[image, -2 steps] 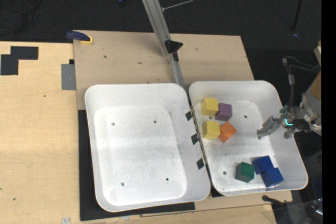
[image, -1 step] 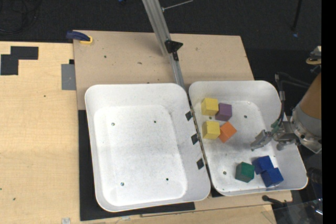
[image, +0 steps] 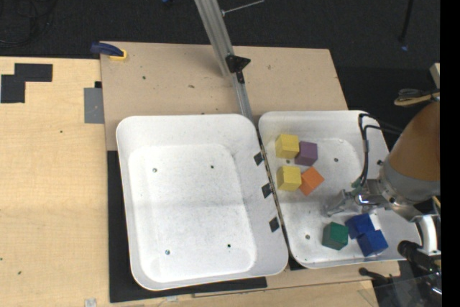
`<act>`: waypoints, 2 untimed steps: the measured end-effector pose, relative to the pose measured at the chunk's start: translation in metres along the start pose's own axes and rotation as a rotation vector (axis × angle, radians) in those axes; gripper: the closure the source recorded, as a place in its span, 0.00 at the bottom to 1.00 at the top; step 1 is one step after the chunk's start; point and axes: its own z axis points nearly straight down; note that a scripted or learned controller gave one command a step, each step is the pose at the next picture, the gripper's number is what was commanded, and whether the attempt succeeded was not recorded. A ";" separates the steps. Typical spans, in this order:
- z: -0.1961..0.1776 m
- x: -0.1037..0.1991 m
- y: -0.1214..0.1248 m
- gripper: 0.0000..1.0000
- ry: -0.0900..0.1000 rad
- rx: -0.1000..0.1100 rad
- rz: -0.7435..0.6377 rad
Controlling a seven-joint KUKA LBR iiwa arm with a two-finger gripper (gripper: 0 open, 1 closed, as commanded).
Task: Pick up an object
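Gripper point(image: 336, 206) hovered lower right of frame, in right bin point(image: 338, 122); finger state unclear. Green block point(image: 335, 236) just below it, beside blue block point(image: 367, 234). Likely light, rigid; grasp opposite flat faces.

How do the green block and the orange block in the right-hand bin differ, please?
The green block is dark green; the orange block is bright orange. The green block lies near the bin's front edge, apart from other blocks, while the orange block sits farther back, touching a yellow block. The green block lies left of the blue blocks. Both look like small cubes in the right bin.
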 end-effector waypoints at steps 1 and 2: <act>0.008 0.000 0.000 0.00 -0.003 -0.006 0.003; -0.003 -0.003 -0.001 1.00 -0.006 -0.008 0.012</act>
